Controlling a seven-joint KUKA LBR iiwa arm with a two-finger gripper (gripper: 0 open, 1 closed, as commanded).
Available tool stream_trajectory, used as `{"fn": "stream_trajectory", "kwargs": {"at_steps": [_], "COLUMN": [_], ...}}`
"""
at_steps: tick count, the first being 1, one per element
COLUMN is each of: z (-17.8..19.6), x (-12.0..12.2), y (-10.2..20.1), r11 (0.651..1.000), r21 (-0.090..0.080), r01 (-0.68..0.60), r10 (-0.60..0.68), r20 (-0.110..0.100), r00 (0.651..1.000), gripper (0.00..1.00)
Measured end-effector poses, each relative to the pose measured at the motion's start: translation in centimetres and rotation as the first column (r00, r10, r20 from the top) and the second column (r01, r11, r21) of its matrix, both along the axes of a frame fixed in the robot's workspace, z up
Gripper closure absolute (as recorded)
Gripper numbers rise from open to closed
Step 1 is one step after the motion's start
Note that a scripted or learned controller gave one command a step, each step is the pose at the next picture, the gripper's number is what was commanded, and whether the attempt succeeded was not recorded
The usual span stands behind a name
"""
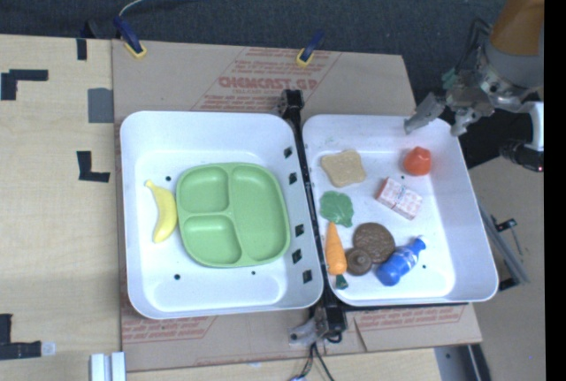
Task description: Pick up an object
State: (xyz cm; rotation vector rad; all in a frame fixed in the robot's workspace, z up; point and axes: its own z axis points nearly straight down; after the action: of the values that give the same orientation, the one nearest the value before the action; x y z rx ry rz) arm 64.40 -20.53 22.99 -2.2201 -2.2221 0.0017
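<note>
Progress: nothing is lifted yet; every object lies in a bin, so the whole pick is judged to be left to do.
Claw: the gripper (436, 117) hangs at the far right corner of the right bin (473, 224), its two fingers spread apart with nothing between them.
Arm: the grey arm (517, 43) with its orange band reaches in from the right edge of the view, wrist angled down and to the left toward the bin's back rim.
Nearest object: a small red tomato (417, 161) sits just below the claw, near it but not touching; it looks like the likeliest thing to be picked.
Other items in right bin: a slice of toast (343, 167) near the back left, a pink and white packet (400, 197) just below the tomato, a green broccoli piece (337, 208), an orange carrot (335, 250), two brown cookies (369, 247) and a blue bottle (399, 262) lying on its side near the front.
Left bin: the left bin (141, 282) holds a green divided plate (233, 214) with a yellow banana (164, 211) just beside its left edge.
Next move: by my judgement, the claw needs to drop and close around one object.
</note>
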Motion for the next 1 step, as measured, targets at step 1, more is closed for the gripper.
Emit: {"fn": "stream_trajectory", "kwargs": {"at_steps": [1], "z": [-13.55], "x": [-2.81], "y": [-1.65], "r11": [1.000], "r21": [0.000], "r01": [-0.001], "r10": [0.001], "r20": [0.001], "r00": [1.000], "gripper": [0.00]}}
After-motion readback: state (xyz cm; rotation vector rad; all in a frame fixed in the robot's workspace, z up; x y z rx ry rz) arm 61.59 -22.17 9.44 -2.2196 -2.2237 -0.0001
